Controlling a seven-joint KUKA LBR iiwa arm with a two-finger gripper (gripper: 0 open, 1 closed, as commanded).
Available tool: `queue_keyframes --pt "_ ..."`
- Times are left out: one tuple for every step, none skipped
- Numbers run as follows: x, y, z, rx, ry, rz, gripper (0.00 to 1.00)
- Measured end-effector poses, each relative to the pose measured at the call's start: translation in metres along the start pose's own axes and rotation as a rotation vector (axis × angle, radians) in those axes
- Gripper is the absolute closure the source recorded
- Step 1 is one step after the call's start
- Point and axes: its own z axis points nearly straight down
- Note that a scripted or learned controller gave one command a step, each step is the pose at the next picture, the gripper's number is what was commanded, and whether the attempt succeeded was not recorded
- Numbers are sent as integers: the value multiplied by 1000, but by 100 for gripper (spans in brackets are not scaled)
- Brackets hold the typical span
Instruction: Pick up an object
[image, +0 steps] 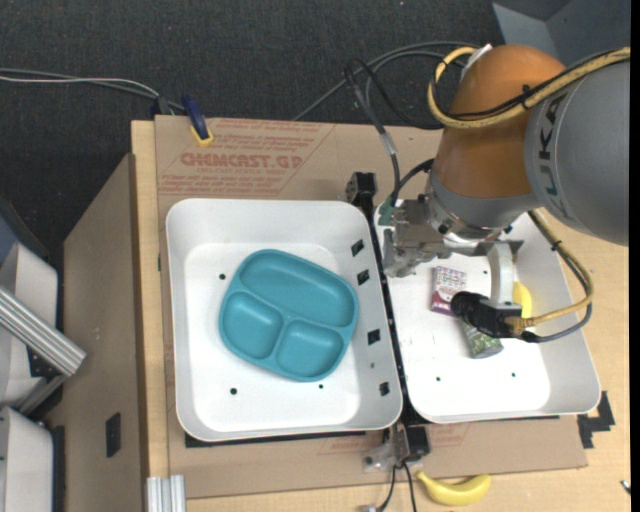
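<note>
Banana (455, 488) is lying on the bench below the bins, nearest the camera. Left bin (190, 300) is holding a teal divided plate (288, 313), sitting flat at its middle. Right bin (480, 395) is carrying a small green item (485, 344) and a pink-and-white packet (446, 286) just beside it, with a yellow piece (521, 297) near the right. Gripper (408, 243) is hanging over that bin's upper left corner; whether anything is being pinched, cannot tell
</note>
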Motion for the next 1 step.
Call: queue_keyframes --pt "32 -26 12 1 -1 3 100"
